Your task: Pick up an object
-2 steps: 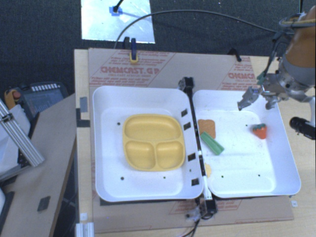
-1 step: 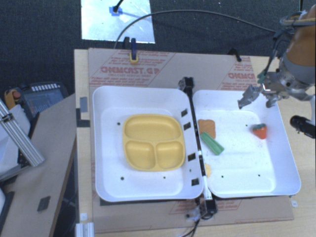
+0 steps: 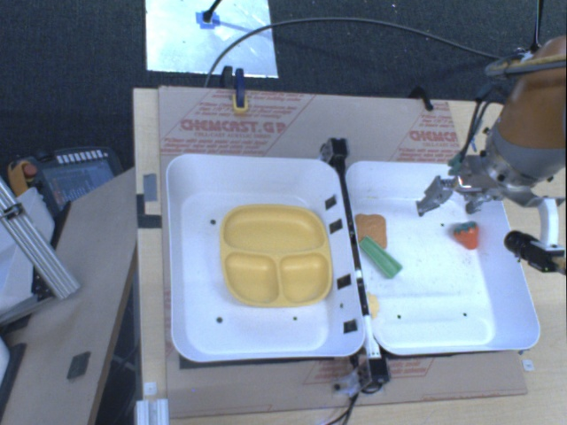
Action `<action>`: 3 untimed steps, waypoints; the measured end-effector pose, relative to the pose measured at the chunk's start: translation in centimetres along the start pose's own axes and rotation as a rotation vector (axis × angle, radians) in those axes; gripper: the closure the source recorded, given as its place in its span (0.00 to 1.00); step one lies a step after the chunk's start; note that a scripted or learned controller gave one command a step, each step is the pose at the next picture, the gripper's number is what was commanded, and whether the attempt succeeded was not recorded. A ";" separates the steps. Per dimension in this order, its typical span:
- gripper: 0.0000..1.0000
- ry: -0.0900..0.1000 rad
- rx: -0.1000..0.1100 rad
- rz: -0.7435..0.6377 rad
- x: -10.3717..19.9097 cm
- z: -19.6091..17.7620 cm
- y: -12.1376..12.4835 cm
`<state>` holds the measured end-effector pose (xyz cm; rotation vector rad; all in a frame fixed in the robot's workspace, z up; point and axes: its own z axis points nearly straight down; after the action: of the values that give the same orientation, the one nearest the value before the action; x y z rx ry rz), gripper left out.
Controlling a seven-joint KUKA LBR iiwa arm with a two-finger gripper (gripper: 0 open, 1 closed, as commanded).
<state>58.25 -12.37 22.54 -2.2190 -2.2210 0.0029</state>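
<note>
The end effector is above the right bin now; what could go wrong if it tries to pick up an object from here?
1. The end effector hangs beside the small red and green object, not over it, so a straight descent may close on nothing.
2. The green block leans on the orange piece near the divider; a grasp there could nudge both or hit the bin wall.
3. A small yellow piece lies tight against the divider, hard to get around.
</note>
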 end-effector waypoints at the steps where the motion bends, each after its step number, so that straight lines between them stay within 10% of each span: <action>1: 0.00 0.000 -0.001 0.000 -0.5 4.5 0.5; 2: 0.00 0.001 0.001 0.000 0.0 10.6 0.8; 3: 1.00 -0.001 -0.005 0.000 -0.1 9.2 0.9</action>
<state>59.15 -12.49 13.33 -2.2229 -2.2240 -0.0016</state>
